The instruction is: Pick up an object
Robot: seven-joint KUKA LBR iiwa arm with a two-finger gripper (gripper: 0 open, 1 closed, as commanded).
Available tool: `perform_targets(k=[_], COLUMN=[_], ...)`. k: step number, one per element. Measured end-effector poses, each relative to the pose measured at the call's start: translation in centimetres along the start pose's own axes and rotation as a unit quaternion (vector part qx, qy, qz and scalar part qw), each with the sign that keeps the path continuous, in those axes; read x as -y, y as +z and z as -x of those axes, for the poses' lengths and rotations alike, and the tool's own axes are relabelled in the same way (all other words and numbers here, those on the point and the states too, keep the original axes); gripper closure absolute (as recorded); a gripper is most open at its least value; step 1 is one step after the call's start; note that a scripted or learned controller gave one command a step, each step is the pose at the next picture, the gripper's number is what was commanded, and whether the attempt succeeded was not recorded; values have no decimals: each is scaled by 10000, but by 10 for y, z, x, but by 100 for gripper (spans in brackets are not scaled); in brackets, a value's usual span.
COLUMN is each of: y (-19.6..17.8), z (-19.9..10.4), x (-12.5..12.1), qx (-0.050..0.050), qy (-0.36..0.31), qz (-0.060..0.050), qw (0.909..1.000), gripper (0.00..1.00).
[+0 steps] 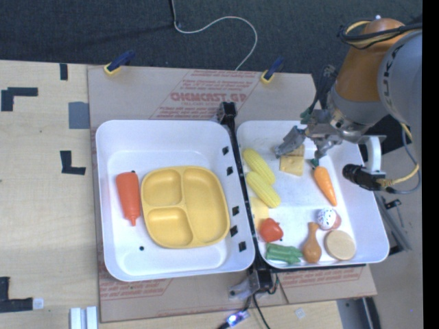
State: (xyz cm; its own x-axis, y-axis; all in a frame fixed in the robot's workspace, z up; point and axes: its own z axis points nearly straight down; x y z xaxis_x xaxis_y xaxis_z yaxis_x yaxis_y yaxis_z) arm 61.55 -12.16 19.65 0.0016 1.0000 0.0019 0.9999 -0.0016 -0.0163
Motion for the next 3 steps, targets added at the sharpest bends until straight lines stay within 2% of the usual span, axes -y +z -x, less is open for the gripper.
perform_targets(k=[1, 2, 3], y=[-9, 48, 107], z=[0, 6, 2], x=[-3, -9, -14], qx=[8, 13, 9], qy=[-15, -13, -29], qz=[72, 51, 108], qw=[10000, 10000, 9999], gripper=[0, 0, 0])
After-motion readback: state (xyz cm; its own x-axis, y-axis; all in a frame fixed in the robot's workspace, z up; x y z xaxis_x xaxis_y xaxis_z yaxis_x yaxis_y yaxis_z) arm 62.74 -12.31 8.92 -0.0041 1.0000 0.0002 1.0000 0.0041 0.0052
